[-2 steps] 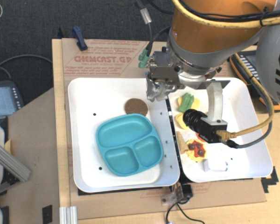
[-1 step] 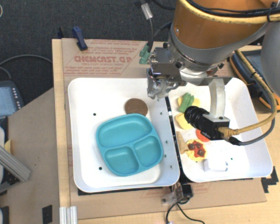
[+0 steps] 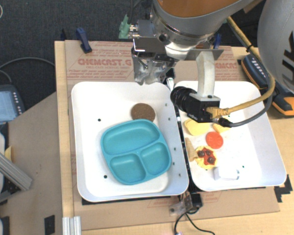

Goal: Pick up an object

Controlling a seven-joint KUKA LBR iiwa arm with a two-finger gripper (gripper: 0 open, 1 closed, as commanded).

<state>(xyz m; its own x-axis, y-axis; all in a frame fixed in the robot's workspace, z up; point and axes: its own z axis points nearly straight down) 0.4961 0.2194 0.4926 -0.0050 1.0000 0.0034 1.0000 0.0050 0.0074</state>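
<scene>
White plastic bins (image 3: 83, 131) sit side by side on the bench, the loose things split between them so that any one can be reached from above. In the left bin a teal tray (image 3: 135, 152) with three wells lies flat, filling most of the floor, with a brown disc (image 3: 143, 112) just beside its far edge. In the right bin (image 3: 264, 146) a yellow piece (image 3: 196, 128), an orange-red disc (image 3: 214, 140), a dark red bit (image 3: 206, 155) on a pale scrap and a white block (image 3: 226, 173) lie close together near the shared wall.

My gripper (image 3: 152, 75) hangs at the far rim of the left bin, above its back edge, well apart from the tray and near the brown disc. Whether it is spread or closed I cannot tell; the metal there is too cluttered to read, and nothing is seen held in it.

My wrist comes in from the right, the orange band high over the bins, pointing steeply down. A black fitting (image 3: 193, 103) and tan hose (image 3: 245, 106) trail over the right bin. I judge the pick not yet made; the brown disc looks nearest.
</scene>
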